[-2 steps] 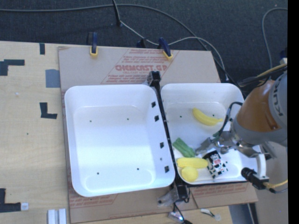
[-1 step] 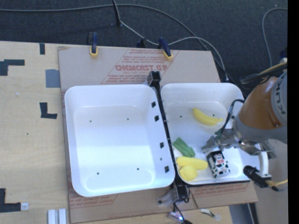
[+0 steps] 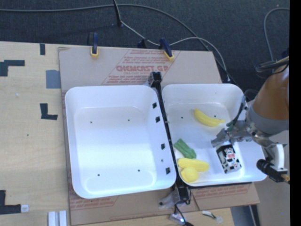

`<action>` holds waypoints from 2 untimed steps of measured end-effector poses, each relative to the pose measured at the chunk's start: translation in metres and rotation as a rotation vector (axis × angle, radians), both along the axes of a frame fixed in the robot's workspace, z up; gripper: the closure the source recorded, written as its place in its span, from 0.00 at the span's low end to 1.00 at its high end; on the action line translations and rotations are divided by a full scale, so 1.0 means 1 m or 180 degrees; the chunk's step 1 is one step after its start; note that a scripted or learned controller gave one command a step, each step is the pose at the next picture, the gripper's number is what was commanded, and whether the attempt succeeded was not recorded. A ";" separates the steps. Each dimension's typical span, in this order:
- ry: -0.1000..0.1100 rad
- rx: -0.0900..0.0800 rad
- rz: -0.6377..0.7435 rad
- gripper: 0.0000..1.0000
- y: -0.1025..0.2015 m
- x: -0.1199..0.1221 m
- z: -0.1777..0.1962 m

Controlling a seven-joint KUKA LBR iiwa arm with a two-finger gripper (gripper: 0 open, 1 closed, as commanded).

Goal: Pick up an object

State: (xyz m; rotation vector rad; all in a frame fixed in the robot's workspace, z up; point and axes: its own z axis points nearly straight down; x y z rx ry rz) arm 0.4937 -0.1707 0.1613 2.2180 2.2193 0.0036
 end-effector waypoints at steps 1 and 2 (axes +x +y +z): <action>0.0005 0.0002 0.0001 1.00 0.005 0.001 0.043; 0.0015 0.0004 0.0000 1.00 0.005 0.001 0.050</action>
